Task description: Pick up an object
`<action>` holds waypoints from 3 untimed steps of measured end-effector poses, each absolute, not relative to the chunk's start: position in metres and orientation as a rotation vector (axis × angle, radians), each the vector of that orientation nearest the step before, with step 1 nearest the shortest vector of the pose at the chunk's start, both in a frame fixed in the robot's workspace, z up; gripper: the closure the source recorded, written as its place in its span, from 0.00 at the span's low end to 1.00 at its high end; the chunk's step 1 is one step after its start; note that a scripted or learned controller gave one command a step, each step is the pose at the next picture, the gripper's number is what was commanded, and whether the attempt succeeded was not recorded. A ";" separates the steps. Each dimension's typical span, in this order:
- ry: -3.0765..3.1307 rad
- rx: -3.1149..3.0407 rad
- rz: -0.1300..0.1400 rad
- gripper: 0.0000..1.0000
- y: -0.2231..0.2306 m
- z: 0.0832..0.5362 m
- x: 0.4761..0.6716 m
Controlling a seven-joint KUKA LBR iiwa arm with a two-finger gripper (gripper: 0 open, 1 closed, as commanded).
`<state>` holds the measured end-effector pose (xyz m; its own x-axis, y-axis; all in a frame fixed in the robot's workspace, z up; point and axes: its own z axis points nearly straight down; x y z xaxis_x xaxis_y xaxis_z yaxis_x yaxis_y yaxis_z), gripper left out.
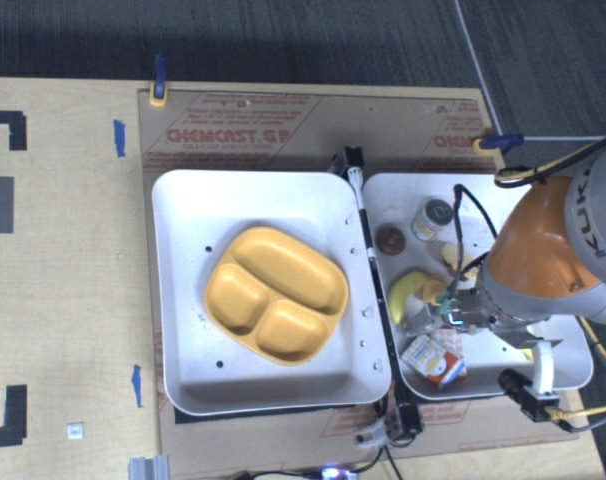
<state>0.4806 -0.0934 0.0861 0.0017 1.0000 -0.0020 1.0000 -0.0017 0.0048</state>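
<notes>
The right bin [403, 193] holds several small objects: a brown round disc [390, 238], a small jar with a grey lid [432, 218], a yellow banana-like piece [408, 293], and a red-and-white crumpled packet [435, 358]. My gripper [446, 310] reaches down from the grey and orange arm [543, 253] into the middle of this bin, just above the packet and beside the yellow piece. The arm's body hides the gripper's tips.
The left bin [183, 208] carries a yellow three-compartment tray [275, 293]. A black divider bar [368, 248] runs between the bins. Cables loop over the right bin's back. Cardboard lies under both bins on the wooden bench.
</notes>
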 end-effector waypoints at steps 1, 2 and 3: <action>2.218 2.219 0.005 0.00 -0.094 0.086 0.481; 2.217 2.219 0.004 0.00 -0.093 0.086 0.481; 2.218 2.219 0.005 0.00 -0.094 0.086 0.481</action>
